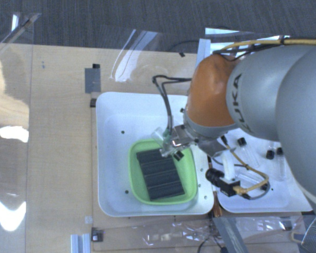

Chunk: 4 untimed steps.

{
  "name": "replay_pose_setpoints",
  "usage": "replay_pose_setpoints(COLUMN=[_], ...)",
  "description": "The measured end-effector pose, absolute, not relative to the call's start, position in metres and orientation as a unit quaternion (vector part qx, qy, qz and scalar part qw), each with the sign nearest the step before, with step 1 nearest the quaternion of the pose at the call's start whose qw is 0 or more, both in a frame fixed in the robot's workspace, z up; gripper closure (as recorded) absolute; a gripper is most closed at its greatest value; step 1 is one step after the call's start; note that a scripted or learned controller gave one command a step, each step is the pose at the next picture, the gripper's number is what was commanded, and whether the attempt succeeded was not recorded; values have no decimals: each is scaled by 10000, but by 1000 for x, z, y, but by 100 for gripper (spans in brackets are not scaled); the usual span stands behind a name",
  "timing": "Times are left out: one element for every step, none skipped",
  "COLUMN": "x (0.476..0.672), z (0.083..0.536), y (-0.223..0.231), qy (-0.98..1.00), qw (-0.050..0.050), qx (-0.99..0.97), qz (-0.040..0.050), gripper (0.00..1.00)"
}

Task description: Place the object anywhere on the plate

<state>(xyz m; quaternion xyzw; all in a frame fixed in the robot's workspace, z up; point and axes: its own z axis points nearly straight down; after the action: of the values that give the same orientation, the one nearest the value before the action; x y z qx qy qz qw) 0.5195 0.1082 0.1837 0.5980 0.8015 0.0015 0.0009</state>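
A green square plate (188, 168) lies in the left white bin (111, 141), toward its front right. A dark grey ribbed rectangular object (159, 175) rests flat on the plate and covers most of its middle. My gripper (170, 145) hangs at the plate's far edge, right over the object's upper right corner. The grey arm with its orange band (213, 94) reaches in from the right and hides much of the right bin.
The right white bin (263, 202) holds a few small black pieces (241, 140) and some clear plastic items near the arm. A black cable (163, 96) loops over the left bin's far side. Wooden bench lies to the left.
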Motion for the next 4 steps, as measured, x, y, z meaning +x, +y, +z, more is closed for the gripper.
replay_pose_setpoints(x=[520,545,530,579], z=[184,202,237,436], y=[108,56,56,38], qy=[8011,8032,7994,7875], qw=[10,15,20,47], qx=[5986,5957,6009,6163], qz=[15,12,19,34], gripper=[0,0,0,0])
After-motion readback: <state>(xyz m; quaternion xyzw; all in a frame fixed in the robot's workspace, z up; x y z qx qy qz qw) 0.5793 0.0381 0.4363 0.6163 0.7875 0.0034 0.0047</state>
